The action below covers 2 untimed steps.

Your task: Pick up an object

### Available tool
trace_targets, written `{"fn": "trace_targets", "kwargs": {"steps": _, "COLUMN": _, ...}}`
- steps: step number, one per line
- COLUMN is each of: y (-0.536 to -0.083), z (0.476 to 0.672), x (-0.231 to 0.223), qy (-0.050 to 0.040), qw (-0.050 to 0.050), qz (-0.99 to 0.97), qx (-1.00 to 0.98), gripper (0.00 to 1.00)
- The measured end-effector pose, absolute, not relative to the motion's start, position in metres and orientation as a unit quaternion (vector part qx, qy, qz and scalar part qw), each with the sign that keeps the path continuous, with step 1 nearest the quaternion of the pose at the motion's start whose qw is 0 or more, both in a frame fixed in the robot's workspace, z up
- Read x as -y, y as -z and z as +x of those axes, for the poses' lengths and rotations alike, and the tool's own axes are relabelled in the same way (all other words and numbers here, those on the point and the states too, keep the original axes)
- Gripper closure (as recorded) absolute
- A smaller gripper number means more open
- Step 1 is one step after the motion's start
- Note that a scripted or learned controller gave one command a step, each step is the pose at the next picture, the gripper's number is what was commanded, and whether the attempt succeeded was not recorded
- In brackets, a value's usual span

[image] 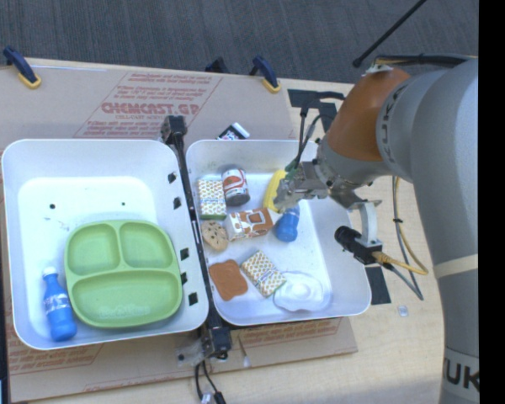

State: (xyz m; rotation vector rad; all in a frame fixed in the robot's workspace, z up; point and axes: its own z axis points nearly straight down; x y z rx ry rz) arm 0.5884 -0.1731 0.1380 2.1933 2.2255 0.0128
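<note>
Pincer [288, 194] seemingly above blue object [287, 225]

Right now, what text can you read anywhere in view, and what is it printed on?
"CHEMCAST GP" in red on the cardboard sheet behind the bins; the smaller red lines around it are too blurred to read.
"UK", cut off, on the arm's base.
Labels on the can and packets are too small to read.

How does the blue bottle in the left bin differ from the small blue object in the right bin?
The blue bottle lies in the left bin beside the green divided plate; the small blue object sits in the right bin, just below the gripper. The bottle looks longer, with a pale cap; the object is stubbier. Both are blue.
</note>
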Motion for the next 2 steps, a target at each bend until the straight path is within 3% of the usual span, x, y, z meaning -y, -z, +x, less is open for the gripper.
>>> {"fn": "trace_targets", "kwargs": {"steps": 1, "y": -0.1482, "z": 0.5888, "x": 0.1729, "qy": -0.0034, "qw": 0.009, "qz": 0.701, "qx": -0.714, "gripper": 1.0}}
{"fn": "trace_targets", "kwargs": {"steps": 2, "y": -0.1481, "z": 0.5887, "x": 0.1729, "qy": -0.0031, "qw": 0.009, "qz": 0.7, "qx": -0.714, "gripper": 0.0}}
